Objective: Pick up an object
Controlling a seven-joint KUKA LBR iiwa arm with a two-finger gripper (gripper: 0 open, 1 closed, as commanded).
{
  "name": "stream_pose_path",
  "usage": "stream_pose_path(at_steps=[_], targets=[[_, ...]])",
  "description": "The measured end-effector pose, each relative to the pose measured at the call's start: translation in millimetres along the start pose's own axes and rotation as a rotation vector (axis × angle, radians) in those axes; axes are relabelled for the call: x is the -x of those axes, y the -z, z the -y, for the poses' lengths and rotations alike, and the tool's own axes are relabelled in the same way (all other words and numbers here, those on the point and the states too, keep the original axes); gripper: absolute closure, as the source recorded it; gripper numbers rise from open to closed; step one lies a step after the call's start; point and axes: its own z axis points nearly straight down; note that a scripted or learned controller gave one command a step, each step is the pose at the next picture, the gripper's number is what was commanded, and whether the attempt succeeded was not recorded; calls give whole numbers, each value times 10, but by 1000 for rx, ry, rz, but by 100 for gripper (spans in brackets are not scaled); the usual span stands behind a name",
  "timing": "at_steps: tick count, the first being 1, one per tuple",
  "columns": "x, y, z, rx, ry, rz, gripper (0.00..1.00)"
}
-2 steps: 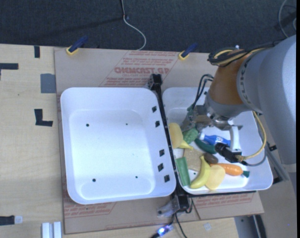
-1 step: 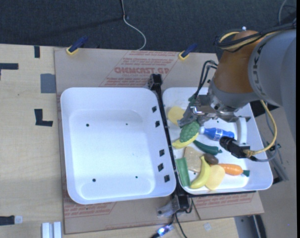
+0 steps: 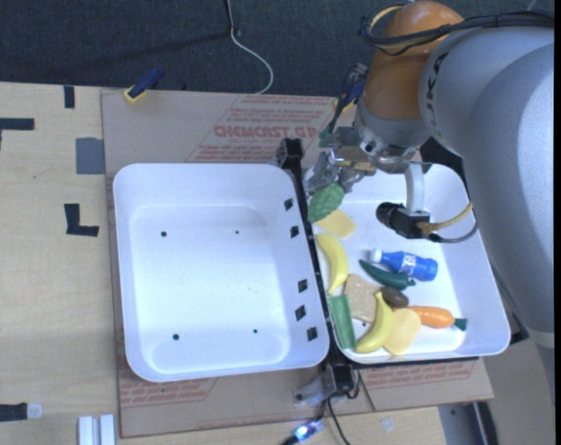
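My gripper [image 3: 337, 180] hangs over the far left corner of the right bin [image 3: 479, 290], next to the wall between the bins. A bumpy green toy [image 3: 325, 200] sits right under its fingertips, its top end pinched between them and its body overlapping the bin wall. Below it in the bin lie a pale yellow piece [image 3: 335, 223], a yellow banana [image 3: 335, 262], a blue bottle [image 3: 411, 265], a bread slice [image 3: 361, 296], a carrot [image 3: 433, 317], a second banana [image 3: 379, 328] and a green cucumber [image 3: 341, 319].
The left bin [image 3: 132, 248] stands beside the right one, with black clips [image 3: 304, 286] along the shared wall. The arm's grey body [image 3: 503, 128] covers the right bin's far right. A black fitting with cable [image 3: 398, 217] hangs over the bin.
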Motion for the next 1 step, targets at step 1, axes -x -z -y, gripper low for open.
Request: stream_pose_path(at_steps=[1], targets=[[-125, 502, -283, 0, -3, 1, 100]])
